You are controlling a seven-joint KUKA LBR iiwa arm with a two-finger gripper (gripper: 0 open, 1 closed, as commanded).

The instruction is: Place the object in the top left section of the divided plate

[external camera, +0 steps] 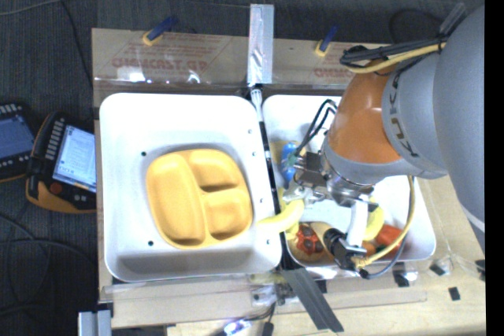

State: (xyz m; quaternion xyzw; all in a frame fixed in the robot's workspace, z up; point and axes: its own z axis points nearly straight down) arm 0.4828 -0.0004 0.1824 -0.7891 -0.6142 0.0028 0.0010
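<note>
- The end effector (303,204) is low in the right bin (421,244), near the wall between the bins; I cannot tell its state, the wrist hides it.
- A yellow banana-like object (282,218) lies just below it, over the edge between the bins.
- The yellow divided plate (198,194) sits in the left bin (126,122).
- I judge the grasp is not sure: lift straight up first to clear the wall, then go left to the top left section (213,166) and lower slowly.

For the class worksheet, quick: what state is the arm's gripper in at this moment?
Gripper: low over the right bin, beside a yellow banana-like object; whether it grips anything cannot be told.
</note>
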